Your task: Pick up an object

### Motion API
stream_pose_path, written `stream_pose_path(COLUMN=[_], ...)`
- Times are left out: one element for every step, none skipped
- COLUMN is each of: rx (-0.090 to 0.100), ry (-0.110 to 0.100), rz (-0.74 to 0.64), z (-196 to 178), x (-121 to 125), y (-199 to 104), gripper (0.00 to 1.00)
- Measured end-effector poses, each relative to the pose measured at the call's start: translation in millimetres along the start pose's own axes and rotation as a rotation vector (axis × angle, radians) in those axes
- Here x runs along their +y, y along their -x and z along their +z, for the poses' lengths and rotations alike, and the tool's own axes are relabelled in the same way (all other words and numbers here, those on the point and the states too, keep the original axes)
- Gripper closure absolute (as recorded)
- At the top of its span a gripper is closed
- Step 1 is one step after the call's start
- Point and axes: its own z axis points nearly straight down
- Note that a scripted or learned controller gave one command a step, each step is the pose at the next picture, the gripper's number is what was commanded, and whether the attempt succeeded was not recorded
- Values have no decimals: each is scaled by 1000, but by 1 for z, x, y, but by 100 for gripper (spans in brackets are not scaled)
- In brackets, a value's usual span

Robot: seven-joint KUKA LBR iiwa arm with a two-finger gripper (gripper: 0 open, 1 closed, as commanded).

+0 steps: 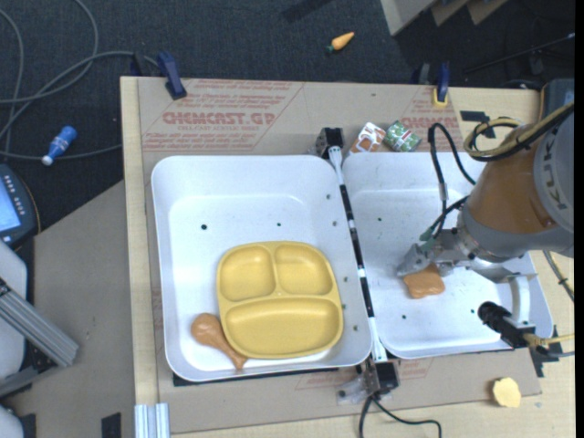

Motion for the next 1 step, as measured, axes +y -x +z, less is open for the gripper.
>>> stream_pose_path(rx=[0], ry=[10], rz=[-11], z=[-96], x=[25], y=[-88], gripper=[100])
